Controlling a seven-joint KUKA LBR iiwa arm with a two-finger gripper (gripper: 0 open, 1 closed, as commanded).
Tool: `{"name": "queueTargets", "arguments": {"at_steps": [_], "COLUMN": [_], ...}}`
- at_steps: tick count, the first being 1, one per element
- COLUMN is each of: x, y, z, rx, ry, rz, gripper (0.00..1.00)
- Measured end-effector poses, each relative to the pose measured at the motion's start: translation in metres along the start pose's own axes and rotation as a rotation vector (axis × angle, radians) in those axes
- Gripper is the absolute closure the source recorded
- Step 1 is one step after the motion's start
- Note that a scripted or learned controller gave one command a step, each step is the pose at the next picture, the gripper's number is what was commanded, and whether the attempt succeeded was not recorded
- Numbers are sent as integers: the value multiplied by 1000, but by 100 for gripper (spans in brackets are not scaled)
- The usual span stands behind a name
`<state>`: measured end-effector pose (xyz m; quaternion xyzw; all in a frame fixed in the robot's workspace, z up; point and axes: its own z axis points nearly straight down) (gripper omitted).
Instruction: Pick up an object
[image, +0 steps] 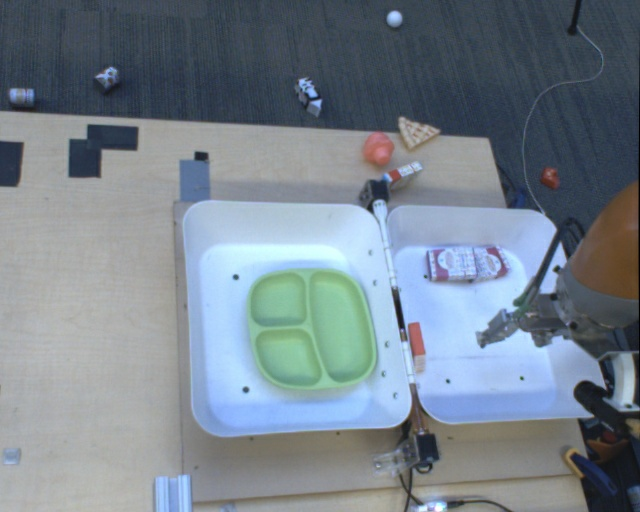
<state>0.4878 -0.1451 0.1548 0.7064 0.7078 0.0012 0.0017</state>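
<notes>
Approach step: gripper (497, 333) over right bin (480, 400), can't tell its state. Next: descend onto red-white packet (466, 264) or orange block (416, 342).

The wooden counter (90, 330) carries two white bins: the left bin (215, 330) and, touching its right side, the right bin (480, 385). Beyond them lie a red ball (378, 149) and a pizza-slice toy (417, 132).

Glossy white plastic bins (290, 225), pale wooden bench (90, 330)
</notes>
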Motion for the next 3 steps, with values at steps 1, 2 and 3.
{"name": "queueTargets", "arguments": {"at_steps": [1,2,3], "x": [39,40,-11], "y": [1,3,1], "z": [68,57,-93], "rx": [-3,-10,-3], "ry": [-1,-2,-2], "rz": [-1,-2,-2], "gripper": [0,100,100]}}
